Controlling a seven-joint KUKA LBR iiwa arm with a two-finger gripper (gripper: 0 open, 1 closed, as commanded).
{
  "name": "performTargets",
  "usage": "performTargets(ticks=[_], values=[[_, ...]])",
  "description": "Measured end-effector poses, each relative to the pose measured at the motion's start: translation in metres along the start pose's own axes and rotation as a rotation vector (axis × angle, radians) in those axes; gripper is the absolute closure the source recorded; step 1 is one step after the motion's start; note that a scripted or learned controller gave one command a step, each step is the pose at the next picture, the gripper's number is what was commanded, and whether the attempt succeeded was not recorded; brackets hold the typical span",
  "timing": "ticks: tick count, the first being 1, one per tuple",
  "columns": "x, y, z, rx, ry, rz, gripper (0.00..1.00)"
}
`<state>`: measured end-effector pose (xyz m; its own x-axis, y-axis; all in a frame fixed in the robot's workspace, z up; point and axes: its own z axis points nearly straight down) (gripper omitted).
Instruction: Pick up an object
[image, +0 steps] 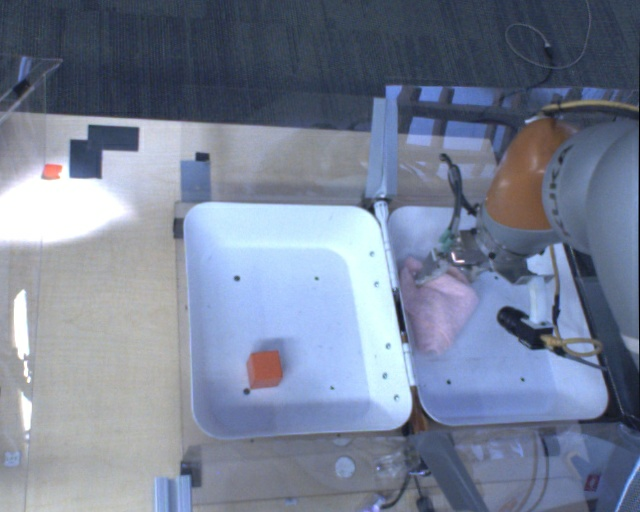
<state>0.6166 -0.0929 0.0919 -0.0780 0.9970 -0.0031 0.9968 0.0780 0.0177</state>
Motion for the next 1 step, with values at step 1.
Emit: performTargets(ticks=[1], values=[[0.0033,0.021,0.0004,0.002,0.0,-0.12,0.0]])
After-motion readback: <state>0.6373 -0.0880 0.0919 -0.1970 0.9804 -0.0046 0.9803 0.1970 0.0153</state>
